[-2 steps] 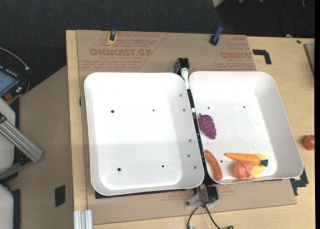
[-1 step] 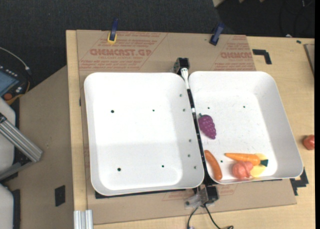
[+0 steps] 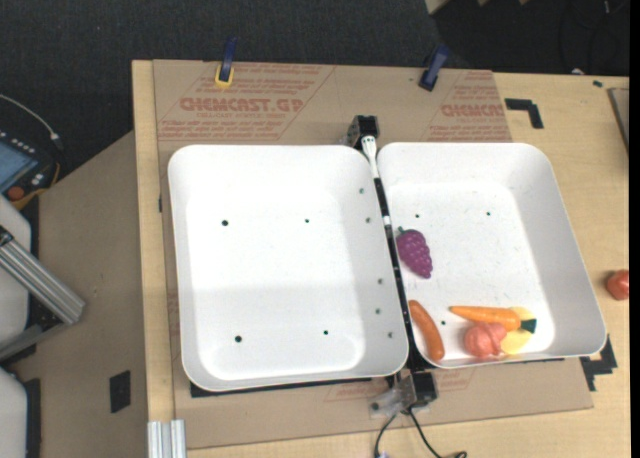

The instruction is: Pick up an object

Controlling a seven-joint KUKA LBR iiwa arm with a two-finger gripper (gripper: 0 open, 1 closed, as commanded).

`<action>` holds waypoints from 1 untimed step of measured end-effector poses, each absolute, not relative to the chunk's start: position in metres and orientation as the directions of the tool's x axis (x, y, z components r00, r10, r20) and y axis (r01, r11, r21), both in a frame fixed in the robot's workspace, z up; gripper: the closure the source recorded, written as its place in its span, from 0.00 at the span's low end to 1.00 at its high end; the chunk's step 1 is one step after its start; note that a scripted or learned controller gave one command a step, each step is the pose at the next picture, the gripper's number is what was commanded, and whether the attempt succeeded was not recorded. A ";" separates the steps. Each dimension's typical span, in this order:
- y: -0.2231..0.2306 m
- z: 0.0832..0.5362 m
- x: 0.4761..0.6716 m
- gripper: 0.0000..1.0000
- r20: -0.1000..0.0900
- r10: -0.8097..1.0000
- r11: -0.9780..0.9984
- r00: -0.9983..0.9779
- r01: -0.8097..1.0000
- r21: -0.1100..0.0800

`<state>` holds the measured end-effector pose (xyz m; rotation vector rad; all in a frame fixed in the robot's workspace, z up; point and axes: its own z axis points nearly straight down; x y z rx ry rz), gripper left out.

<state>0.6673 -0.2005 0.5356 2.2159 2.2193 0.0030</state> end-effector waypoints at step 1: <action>-0.224 0.536 0.658 1.00 -0.002 1.000 -0.001 0.001 1.000 0.002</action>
